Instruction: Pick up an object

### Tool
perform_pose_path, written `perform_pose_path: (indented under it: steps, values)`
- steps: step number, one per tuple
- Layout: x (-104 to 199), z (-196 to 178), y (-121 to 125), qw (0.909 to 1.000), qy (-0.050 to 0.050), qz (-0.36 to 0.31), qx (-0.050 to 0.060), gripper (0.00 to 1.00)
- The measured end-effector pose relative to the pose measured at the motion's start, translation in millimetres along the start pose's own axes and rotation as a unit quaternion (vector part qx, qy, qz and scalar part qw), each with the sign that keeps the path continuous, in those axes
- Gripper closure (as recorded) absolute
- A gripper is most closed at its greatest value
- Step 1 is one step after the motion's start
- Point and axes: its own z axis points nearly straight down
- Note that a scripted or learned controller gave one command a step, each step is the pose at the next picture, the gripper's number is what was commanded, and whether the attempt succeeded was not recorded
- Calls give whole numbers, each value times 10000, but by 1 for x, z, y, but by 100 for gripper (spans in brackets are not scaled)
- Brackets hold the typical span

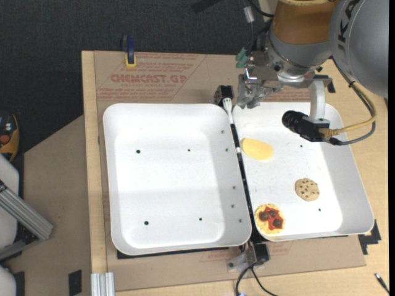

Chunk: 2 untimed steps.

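A: So, where is your gripper (250, 97) right now?

B: You can see it at the far left corner of the right bin (345, 184), hanging just above the rim where the two bins meet. The grey arm (364, 29) with its orange band (302, 8) comes in from the upper right and covers much of the wrist.

A: Are its fingers apart or together?

B: You cannot tell from this view; the metal parts at the tip are small and crowded together, and nothing shows plainly between them.

A: What can you pick from?

B: You have three things in the right bin. A pale yellow oval piece (257, 149) lies near the bin's left wall, nearest the gripper but apart from it. A chocolate-chip cookie (307, 189) lies toward the middle, nearer the front. A small tart with red topping (270, 219) sits in the front left corner, close against the rim.

A: And the other bin?

B: The left bin (117, 165) shows its white floor with a few small dark dots. Both bins rest on a brown board (154, 76) with red lettering, and a blue and yellow clamp (129, 51) grips the board's far edge.

A: Anything else by the arm?

B: A black cylinder (302, 125) on a white bracket hangs over the right bin, with a yellow cable (358, 128) running off it to the right.
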Motion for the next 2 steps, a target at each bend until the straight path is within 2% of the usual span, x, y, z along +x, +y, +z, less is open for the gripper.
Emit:
perform_pose_path:
  steps: [1,2]
  values:
    - [86,-44,11,10000,1,11,3,100]
    - [176,36,22,10000,-4,10,85,100]
